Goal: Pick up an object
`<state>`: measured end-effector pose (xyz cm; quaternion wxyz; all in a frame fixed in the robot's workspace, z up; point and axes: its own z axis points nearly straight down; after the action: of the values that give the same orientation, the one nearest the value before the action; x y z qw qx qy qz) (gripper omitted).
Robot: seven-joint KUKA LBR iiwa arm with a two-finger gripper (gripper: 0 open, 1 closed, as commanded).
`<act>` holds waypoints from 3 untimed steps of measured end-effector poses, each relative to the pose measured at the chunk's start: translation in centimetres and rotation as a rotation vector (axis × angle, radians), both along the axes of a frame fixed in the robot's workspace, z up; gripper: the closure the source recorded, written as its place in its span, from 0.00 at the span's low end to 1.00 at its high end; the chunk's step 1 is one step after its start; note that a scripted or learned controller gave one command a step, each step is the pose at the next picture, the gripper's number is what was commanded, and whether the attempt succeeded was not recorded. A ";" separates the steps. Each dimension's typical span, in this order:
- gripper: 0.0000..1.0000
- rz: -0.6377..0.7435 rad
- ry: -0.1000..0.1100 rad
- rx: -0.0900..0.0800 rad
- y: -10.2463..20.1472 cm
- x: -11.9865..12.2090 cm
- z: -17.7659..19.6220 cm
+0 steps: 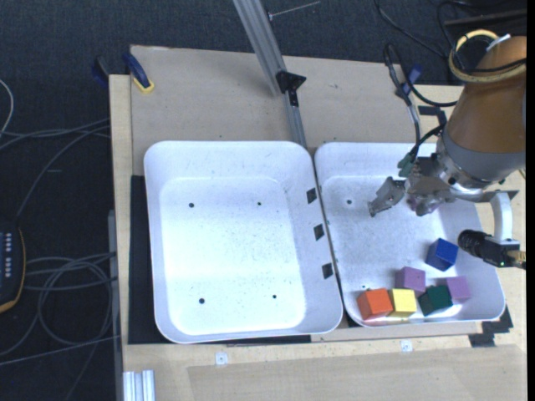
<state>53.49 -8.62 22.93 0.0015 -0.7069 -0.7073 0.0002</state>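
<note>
The gripper hovers, fingers spread and holding nothing, above bare floor of the right bin, with the blocks crowded along its near edge.

Six blocks cluster in the right bin's near corner — the gripper hangs above, behind them.

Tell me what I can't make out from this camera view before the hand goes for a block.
- Hand: small and dark against the right bin; open or shut can't be read.
- Green block and purple blocks: packed tight with the orange block and yellow block; touching or apart is unclear.
- Blue block: tilted; its resting face is hidden.
- Arm: cut off by the right edge.
</note>
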 end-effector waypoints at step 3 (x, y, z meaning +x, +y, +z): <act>0.00 -0.002 0.005 0.000 -1.0 -0.7 -9.3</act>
<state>52.76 -9.65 13.61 0.0034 -0.7076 -0.7066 0.0020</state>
